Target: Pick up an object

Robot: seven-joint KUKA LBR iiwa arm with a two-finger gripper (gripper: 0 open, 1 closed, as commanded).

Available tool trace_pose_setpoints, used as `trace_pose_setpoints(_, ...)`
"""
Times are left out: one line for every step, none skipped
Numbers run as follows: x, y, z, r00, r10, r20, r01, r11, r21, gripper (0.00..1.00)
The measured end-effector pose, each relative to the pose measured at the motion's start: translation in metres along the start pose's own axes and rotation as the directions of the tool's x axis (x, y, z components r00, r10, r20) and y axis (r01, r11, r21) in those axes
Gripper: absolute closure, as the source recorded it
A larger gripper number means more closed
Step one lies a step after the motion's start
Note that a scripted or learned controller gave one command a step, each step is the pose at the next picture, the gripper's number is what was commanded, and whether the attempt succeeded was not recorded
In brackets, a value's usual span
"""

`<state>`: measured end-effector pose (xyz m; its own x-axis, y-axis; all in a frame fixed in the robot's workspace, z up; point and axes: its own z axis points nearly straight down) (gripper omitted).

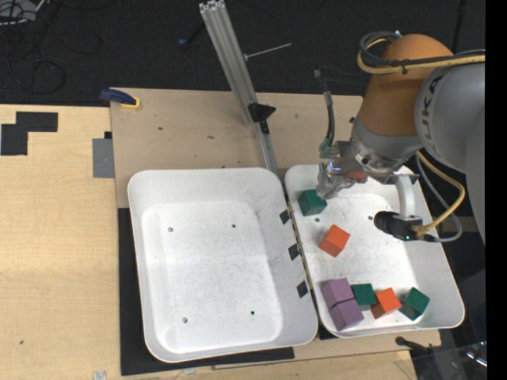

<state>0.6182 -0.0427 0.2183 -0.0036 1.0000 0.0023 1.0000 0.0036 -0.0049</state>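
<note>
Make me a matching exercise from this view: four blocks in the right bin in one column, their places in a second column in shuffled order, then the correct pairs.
Things:
1. green block next to the end effector
2. lone orange block
3. purple block
4. green block farthest right

Places:
A. near corner of the right bin, at the right end of the front row
B. far left corner of the right bin, by the divider
C. middle of the bin floor, apart from the others
D. left end of the front row

Pairs: 1-B, 2-C, 3-D, 4-A
</note>
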Motion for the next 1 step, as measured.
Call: trace_pose_setpoints(0.0491, 0.0022, 0.0076, 1.000, 0.000, 0.000, 0.000, 1.000, 0.001, 1.00)
